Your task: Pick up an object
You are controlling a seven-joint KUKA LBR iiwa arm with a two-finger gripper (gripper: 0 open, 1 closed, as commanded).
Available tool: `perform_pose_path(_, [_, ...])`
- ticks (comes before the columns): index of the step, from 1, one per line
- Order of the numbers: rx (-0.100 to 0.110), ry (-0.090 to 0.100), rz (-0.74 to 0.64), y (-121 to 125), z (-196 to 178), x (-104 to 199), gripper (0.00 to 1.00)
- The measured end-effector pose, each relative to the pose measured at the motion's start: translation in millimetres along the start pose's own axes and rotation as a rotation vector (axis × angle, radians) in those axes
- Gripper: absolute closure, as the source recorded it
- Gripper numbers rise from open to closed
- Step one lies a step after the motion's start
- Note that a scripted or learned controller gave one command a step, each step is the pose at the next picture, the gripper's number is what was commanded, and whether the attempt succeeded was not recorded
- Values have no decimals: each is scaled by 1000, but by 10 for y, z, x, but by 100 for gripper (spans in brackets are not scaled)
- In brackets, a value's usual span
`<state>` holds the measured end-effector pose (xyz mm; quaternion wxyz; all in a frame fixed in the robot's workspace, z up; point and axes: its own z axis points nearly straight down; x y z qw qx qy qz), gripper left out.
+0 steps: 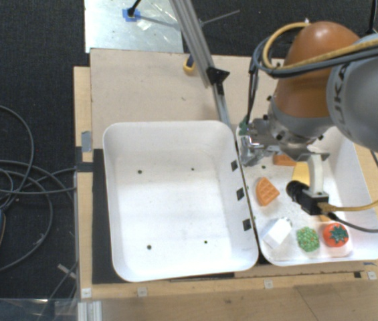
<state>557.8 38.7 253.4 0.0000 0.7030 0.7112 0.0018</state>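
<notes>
The right bin (pixel 366 179) holds several small objects. An orange ridged wedge (pixel 267 191) lies near its left wall, with a white block (pixel 277 233), a green bumpy piece (pixel 307 239) and a red round fruit (pixel 336 235) along the front. A yellow piece (pixel 300 174) and an orange piece (pixel 284 159) sit partly hidden under the arm. My gripper (pixel 250 150) hangs low at the far left of the right bin, beside the wall between the bins and just behind the orange wedge. The wrist hides most of it, and no object shows in its grasp.
The left bin (pixel 118 179) stands beside it, sharing a wall marked with black tabs (pixel 240 194). A slanted metal pole (pixel 199 42) crosses behind the bins. A black fitting with a yellow cable (pixel 307 199) hangs off the arm over the right bin.
</notes>
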Motion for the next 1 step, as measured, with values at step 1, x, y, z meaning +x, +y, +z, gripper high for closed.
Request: perform_pose_path(1, [3, -1, 2, 65, 178, 449, 100])
